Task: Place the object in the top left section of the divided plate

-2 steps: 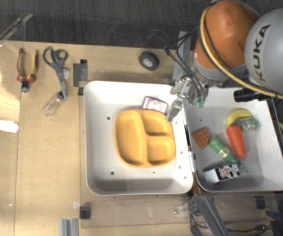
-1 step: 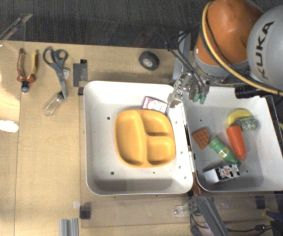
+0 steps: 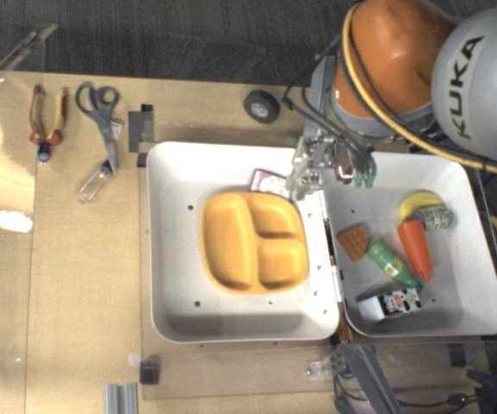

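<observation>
So the wooden counter carries two white bins, and the big grey-and-orange arm comes in from about 2 o'clock, its pincer hanging over the seam between the left bin and the right bin. The yellow divided plate sits mid-left-bin with a small pinkish packet just beside its rim at 12 o'clock, right next to the pincer, though I can't tell how far open the pincer is or whether it has hold of anything. Right bin's got a carrot, a green bottle, a banana, a brown biscuit-looking square and a little card box at 6 o'clock, while scissors and pliers lie on the counter at 10 o'clock.
</observation>
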{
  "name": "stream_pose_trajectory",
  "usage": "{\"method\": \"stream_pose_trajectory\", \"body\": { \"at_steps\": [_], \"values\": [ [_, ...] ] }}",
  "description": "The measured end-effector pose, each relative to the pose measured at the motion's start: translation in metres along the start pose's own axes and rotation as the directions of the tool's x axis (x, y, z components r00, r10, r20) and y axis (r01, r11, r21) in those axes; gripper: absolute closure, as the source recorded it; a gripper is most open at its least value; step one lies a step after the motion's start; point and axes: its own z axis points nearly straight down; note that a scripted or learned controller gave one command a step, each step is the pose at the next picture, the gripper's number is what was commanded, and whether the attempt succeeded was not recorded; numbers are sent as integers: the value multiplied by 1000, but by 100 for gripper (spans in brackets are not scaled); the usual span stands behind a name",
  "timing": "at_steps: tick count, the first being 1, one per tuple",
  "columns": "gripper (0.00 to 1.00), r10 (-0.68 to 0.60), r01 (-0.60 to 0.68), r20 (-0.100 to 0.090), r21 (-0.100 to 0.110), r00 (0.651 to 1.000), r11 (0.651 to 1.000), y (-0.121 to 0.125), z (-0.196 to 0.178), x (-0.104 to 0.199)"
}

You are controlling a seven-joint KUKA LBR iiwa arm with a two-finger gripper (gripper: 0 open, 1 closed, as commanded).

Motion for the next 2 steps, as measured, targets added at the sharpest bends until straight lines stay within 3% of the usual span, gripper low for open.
{"method": "stream_pose_trajectory", "body": {
  "at_steps": [1,2],
  "values": [
    [100,-120,120,0,1,993,993,-86,37,-49],
    [100,-130,130,3,4,991,991,-171,-29,-34]
  ]
}}
